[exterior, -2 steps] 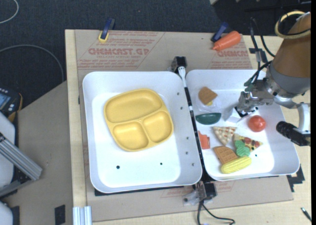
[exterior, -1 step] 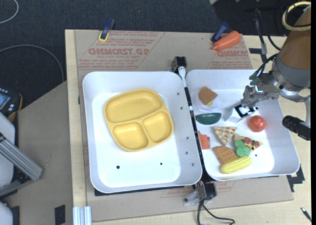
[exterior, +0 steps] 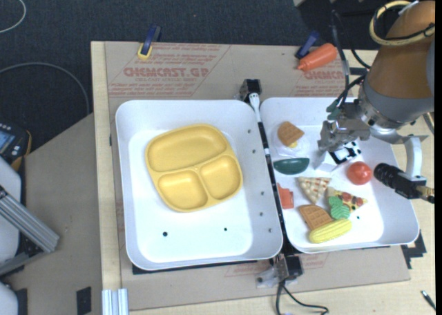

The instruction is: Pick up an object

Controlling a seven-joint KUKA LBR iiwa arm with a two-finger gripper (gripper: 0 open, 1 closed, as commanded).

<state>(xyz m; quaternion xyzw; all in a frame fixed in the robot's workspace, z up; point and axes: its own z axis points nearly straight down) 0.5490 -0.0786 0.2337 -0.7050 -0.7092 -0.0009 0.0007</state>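
The right bin (exterior: 394, 234) holds several toy foods: a tan bread piece (exterior: 291, 133), a dark green pod (exterior: 291, 165), a pizza slice (exterior: 315, 186), a red tomato (exterior: 358, 172), a small orange-red block (exterior: 286, 197), a brown cracker (exterior: 315, 216), a green vegetable piece (exterior: 339, 207) and a yellow corn cob (exterior: 330, 231). My gripper (exterior: 336, 142) hangs low over the bin's middle, between the bread piece and the tomato. I see nothing held between its fingers.
The left bin (exterior: 131, 168) holds a yellow three-compartment plate (exterior: 193, 166). An orange clamp (exterior: 317, 56) and a blue-yellow clamp (exterior: 147, 43) sit on the board's far edge. A black clip (exterior: 250, 90) joins the bins at the back. The arm's grey body (exterior: 400, 65) looms over the right bin's far right.
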